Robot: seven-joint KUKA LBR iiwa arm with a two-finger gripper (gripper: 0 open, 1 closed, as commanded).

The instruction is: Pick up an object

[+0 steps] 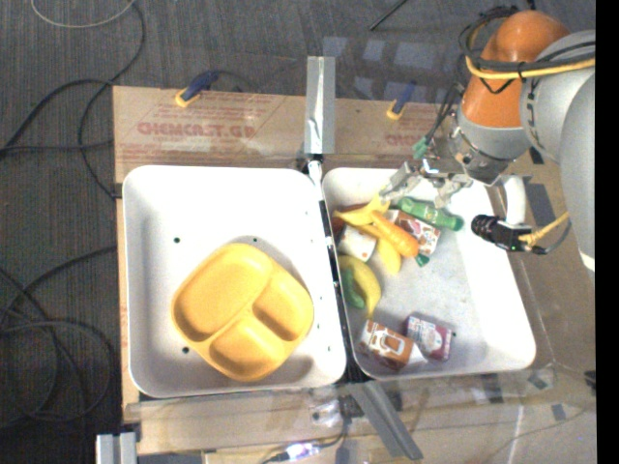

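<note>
1. gripper above the right bin, fingers spread, pinching nothing.
2. green bottle just below the fingertips, near the bin's far wall.
3. orange and yellow toys beside it.
4. yellow divided tray in the left bin.

A divided tray lies in the left bin; small items crowd the right bin's left side.
</note>
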